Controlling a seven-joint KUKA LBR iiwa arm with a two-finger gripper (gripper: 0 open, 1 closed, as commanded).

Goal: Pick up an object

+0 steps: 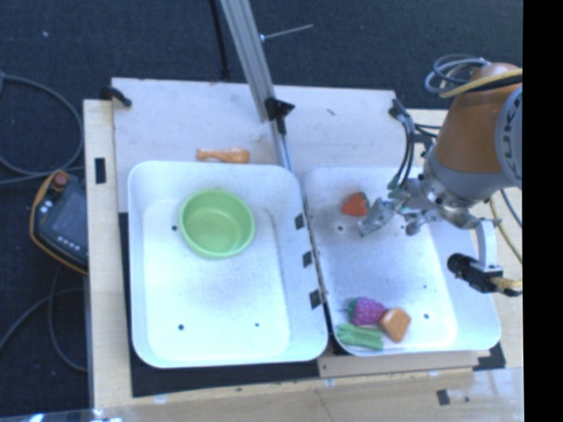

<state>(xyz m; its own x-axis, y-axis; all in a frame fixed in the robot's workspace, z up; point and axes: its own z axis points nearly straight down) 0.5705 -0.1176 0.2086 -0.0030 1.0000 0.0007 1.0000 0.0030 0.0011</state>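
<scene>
From the overhead camera I am seeing the gripper [380, 220] hanging over the right bin [457, 323], just beside a red toy [355, 204]; I cannot tell its fingers' state. Purple, green and orange toys are lying at that bin's front; a green bowl [217, 223] is sitting in the left bin [220, 323]

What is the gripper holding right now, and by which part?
Nothing that can be seen. The gripper hangs over the right bin, just right of the small red-orange toy, with no object between its fingers.
</scene>
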